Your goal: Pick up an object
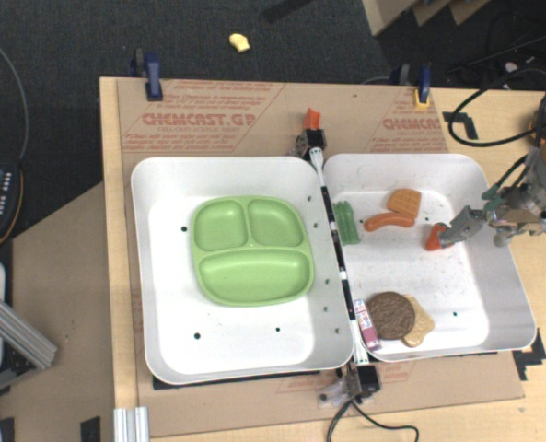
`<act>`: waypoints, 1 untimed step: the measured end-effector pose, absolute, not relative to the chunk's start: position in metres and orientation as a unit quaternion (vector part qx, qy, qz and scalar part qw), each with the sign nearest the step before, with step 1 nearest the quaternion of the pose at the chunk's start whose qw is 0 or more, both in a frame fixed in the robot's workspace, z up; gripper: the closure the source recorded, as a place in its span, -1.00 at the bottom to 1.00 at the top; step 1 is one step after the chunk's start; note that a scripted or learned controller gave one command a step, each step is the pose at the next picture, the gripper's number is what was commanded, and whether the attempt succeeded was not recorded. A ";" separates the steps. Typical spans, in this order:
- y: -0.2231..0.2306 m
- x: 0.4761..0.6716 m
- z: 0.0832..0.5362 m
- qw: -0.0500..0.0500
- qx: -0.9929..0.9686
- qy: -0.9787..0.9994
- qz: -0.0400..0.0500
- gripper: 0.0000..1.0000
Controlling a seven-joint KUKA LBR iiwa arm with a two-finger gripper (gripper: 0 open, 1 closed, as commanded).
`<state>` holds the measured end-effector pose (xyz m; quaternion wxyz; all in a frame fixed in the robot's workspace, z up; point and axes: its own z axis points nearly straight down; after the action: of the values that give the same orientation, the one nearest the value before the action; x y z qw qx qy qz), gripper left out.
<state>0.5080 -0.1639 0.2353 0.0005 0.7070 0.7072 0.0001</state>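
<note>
Carrot (pixel 435 238), small and orange-red, sits right of centre in the right bin (pixel 493 325), touching the tip of the hand (pixel 452 231) reaching in from the right edge; how wide the hand is, I cannot tell. Sausage (pixel 389 220) and cracker (pixel 404 200) lie upper left of it; left bin (pixel 162 339) holds a green plate (pixel 251 250).

Two white bins (pixel 162 210), one green plate (pixel 251 250) (three compartments), six food toys (pixel 392 312).

Bright, even overhead light; soft faint shadows inside the white bins (pixel 153 247); mild glare on the green plate (pixel 251 250); slightly soft, grainy focus throughout.
</note>
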 end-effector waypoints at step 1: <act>-0.192 0.603 0.078 0.001 0.706 0.708 0.000 -1.00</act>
<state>0.6026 -0.1917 0.0782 0.0013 0.7061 0.7081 0.0003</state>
